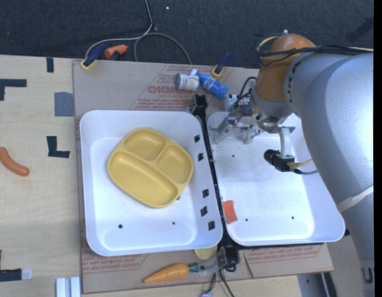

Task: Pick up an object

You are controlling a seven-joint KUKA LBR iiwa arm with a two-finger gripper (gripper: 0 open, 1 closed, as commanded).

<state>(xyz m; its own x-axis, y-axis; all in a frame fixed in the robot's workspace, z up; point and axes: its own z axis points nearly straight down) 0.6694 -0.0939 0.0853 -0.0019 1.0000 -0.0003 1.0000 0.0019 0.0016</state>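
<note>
A yellow divided plate (150,166) lies in the left bin (95,228). A small flat orange piece (229,211) rests in the right bin (302,228), close to the divider between the bins. My gripper (233,132) hangs low over the far left corner of the right bin, under the orange wrist band. Its two grey fingers (218,131) stand apart, open, with nothing between them. The orange piece lies well nearer the camera than the gripper.
A white and blue bottle (202,82) lies behind the bins. A toy carrot (169,272) lies in front of them, and an orange sausage (13,161) lies far left on the bench. The big grey arm covers the right side.
</note>
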